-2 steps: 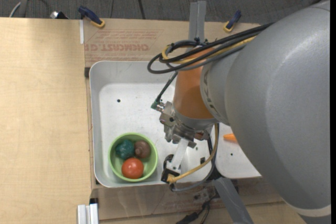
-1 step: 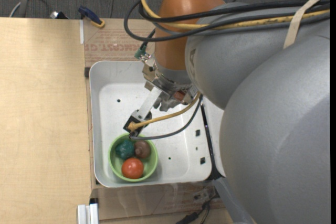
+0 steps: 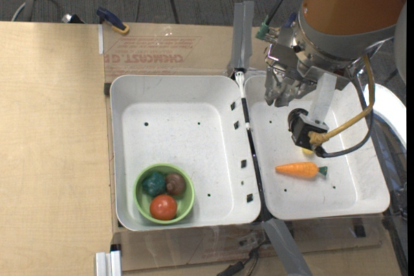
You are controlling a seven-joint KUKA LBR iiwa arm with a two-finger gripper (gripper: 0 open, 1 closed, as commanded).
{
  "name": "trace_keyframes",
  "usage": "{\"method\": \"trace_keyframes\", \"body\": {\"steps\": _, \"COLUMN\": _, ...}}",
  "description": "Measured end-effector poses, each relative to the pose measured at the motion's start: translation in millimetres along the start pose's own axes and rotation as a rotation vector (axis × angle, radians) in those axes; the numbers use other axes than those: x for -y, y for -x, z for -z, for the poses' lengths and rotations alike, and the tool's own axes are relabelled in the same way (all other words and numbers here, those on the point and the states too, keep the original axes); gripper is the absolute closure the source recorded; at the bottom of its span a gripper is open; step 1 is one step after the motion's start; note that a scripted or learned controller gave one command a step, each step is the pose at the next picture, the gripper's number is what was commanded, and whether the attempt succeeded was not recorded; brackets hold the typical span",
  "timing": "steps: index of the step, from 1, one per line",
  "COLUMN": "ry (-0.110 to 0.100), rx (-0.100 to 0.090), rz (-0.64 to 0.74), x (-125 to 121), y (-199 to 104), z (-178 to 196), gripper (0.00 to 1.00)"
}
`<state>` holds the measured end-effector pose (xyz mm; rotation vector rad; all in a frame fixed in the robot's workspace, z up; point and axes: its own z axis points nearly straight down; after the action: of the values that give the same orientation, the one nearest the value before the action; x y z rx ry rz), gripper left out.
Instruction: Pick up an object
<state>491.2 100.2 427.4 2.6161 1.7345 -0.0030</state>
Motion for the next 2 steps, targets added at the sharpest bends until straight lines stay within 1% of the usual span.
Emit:
{"method": "trace_keyframes", "body": {"steps": 1, "ry": -0.003, "rx": 0.002, "rz": -0.150, "x": 42, "y": -65, "z": -102, "gripper": 1.00}}
{"method": "trace_keyframes", "body": {"steps": 2, "ry": -0.005, "rx": 0.003, "rz": -0.180, "x": 63, "y": -113, "z": -261, "gripper": 1.00}}
